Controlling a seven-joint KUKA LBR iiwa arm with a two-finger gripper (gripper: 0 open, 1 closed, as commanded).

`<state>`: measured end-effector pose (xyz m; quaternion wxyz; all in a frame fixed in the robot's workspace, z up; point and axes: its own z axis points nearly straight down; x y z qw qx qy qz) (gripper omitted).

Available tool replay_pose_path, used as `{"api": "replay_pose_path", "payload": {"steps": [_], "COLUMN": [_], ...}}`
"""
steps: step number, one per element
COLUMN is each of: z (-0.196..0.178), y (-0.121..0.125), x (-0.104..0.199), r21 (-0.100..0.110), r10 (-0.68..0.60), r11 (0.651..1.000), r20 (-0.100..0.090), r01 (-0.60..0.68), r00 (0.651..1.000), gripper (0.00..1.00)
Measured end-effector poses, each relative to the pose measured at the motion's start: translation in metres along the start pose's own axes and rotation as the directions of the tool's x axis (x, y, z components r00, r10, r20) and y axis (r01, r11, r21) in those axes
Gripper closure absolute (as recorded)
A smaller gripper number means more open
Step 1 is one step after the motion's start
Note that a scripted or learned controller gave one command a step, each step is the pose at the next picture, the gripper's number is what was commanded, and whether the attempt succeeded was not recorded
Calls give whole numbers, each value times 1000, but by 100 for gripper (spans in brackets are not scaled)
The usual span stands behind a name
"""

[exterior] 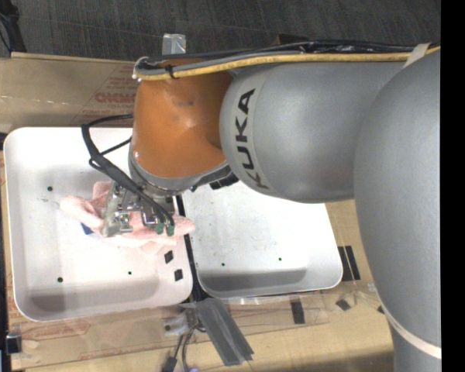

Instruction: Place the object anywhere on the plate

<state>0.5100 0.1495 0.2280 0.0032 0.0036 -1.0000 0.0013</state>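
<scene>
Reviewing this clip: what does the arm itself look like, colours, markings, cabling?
The arm is smooth rounded grey with black KUKA lettering, then an orange band above the wrist. A black cable loops near the metallic gripper.

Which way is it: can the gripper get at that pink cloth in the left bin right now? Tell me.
Probably yes. The gripper hangs right over the pink cloth in the left bin, and nothing lies between them.

Even light, soft shadows — slightly blurry
</scene>
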Motion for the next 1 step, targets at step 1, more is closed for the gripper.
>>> {"api": "replay_pose_path", "payload": {"steps": [1], "z": [0], "y": [0], "x": [0], "r21": [0], "r10": [0], "r11": [1000], "r20": [0], "r01": [0], "r00": [1000], "gripper": [0]}}
